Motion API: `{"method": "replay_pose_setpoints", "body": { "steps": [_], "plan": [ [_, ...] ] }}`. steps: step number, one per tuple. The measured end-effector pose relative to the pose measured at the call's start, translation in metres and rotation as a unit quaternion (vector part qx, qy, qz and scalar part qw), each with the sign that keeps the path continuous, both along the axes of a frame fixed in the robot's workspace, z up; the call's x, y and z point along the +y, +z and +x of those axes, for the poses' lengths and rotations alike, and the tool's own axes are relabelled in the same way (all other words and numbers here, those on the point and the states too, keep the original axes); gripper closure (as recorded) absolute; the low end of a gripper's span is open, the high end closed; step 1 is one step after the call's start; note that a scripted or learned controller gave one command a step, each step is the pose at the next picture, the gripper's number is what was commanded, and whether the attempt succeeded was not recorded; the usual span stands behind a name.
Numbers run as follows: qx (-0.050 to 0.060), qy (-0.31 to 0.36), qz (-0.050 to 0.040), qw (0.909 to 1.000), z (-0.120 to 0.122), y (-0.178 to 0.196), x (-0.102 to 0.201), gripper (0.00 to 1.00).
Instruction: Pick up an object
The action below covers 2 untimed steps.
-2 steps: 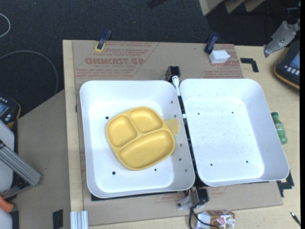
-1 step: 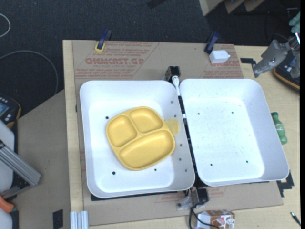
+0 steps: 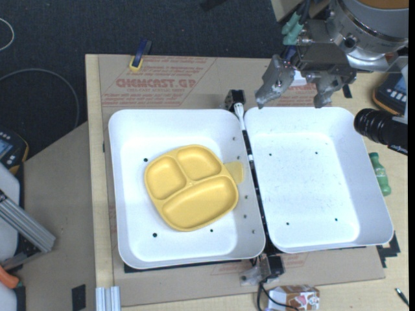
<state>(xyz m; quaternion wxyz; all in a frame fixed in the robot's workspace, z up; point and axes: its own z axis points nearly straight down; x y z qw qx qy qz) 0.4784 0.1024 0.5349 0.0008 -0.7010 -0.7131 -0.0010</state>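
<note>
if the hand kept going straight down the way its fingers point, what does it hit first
Most likely the far rim of the right bin, or the bare floor just inside it. The hand hangs with fingers spread above that edge, nothing between them. Depth is unclear from this slant; the yellow divided plate lies well aside in the left bin.

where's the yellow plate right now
The yellow plate lies flat in the left bin, near its middle, well away from the tool.

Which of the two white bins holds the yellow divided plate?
The left bin holds the yellow plate; the right bin, below the gripper, shows only speckles.
</note>
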Motion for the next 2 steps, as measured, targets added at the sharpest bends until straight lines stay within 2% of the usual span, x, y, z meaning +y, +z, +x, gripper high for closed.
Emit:
{"method": "replay_pose_setpoints", "body": {
  "steps": [1, 2],
  "plan": [
    [-0.001, -0.005, -0.0005, 1.0000, 0.001, 0.000, 0.047, 0.00],
    [-0.003, -0.007, -0.0004, 1.0000, 0.001, 0.011, 0.045, 1.00]
  ]
}}
